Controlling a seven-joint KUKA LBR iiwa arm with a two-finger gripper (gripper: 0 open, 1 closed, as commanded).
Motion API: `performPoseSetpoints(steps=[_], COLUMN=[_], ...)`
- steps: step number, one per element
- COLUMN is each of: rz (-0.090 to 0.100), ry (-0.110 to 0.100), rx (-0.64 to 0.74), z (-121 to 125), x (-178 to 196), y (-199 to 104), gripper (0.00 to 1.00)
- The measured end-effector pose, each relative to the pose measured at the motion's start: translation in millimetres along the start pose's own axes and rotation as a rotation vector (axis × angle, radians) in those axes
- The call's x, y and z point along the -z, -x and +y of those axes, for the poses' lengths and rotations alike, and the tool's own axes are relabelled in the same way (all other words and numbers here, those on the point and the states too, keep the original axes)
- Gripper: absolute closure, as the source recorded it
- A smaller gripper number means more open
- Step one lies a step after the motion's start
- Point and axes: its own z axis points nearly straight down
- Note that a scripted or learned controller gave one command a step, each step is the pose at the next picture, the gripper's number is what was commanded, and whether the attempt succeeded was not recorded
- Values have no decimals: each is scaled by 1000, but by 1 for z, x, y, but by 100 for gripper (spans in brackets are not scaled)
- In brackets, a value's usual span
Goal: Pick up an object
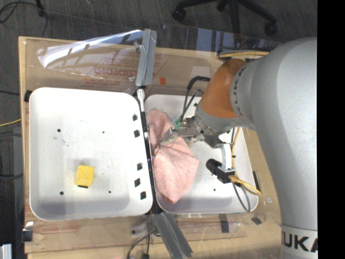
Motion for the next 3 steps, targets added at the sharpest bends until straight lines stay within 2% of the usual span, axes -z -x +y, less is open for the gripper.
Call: performPoseSetpoints(steps=[1,2,3], rz=[1,-2,-1], ry=[-6,2,-1], rx=[4,164,229], z=[0,-13,-17], x=[7,0,-1], y=[0,-16,-36], gripper=[100,100,100])
